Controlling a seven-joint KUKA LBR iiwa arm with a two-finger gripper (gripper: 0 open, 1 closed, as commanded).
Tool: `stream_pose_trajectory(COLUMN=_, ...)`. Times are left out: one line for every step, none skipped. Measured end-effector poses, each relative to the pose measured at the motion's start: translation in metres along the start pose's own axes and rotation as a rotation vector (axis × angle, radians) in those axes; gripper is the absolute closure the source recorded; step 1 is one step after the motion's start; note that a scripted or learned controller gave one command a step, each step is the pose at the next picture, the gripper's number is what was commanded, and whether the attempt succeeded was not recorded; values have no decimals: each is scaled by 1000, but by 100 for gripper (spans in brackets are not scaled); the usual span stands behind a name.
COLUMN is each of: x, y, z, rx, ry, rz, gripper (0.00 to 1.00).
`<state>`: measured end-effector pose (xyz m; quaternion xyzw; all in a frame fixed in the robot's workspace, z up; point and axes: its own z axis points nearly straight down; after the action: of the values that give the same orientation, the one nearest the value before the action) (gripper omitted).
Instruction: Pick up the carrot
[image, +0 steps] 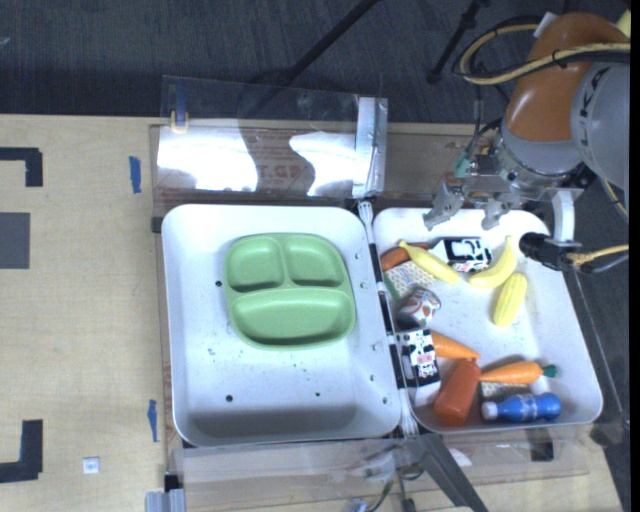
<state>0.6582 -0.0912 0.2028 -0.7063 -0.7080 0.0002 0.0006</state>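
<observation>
A: Where's the carrot (511, 373)?

B: Near the front right corner of the right bin (583, 345), lying on its side, green stub toward the outer wall. It's hemmed in: a red sausage-shaped toy (456, 390) touches its pointed end, and a blue and white bottle (520, 407) lies just beside it toward the bin's front rim.

A: And the gripper (467, 212)?

B: Hanging over the far edge of that bin, well apart from the carrot. The two fingers stand apart with nothing between them.

A: What could spoil the pick?

B: Mostly crowding. A finger coming down on the bottle side could land on the bottle or nudge it. Closing along the carrot's length rather than across would likely let the taper squirt out.

A: Any lookalikes?

B: An orange piece (452, 347) lies just beyond the sausage; it may be a second carrot, but I can't tell from this angle. Bananas (497, 268) and a corn cob (509, 299) sit under the gripper, so a straight descent would find the wrong thing.
</observation>
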Motion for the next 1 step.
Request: stream_pose_trajectory(x=20, y=-119, z=19, rx=0, ry=0, rz=-76, gripper=0)
